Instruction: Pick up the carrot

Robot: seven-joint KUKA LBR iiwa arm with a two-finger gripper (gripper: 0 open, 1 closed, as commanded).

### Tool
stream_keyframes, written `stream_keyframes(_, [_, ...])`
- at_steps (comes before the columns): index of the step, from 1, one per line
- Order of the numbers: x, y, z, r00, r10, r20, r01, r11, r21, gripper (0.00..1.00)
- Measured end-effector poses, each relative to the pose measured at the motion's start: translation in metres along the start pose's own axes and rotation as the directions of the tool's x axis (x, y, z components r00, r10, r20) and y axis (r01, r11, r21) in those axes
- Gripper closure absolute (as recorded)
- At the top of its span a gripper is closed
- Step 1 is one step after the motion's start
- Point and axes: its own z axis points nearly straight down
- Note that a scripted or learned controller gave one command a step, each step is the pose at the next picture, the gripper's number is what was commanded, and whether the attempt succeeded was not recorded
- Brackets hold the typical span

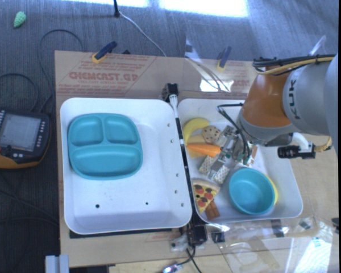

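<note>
The orange carrot [203, 149] lies in the right bin [290, 195], near its left wall, between a yellow banana [193, 127] and my fingers. My gripper [213, 170] reaches down from the right, just below and right of the carrot. Its two metal fingers [207, 165] stand apart, open, with nothing between them. The carrot is beside the gripper, not in it.
A brown cookie [211, 133] lies beside the banana. A pizza slice [203, 194] sits at the bin's front left and a blue bowl [251, 191] at the front right. The left bin [159, 169] holds a blue divided plate [104, 144].
</note>
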Motion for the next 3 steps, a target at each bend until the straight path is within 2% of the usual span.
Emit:
stream_keyframes(1, [-0.042,-0.005,0.0,0.865,0.502,0.004,-0.502,0.865,-0.005,0.0])
stream_keyframes(2, [-0.047,-0.003,-0.013,0.866,0.5,0.021,-0.5,0.866,-0.014,1.0])
stream_keyframes(3, [-0.055,0.07,-0.094,0.708,0.706,0.0,-0.706,0.708,0.009,1.0])
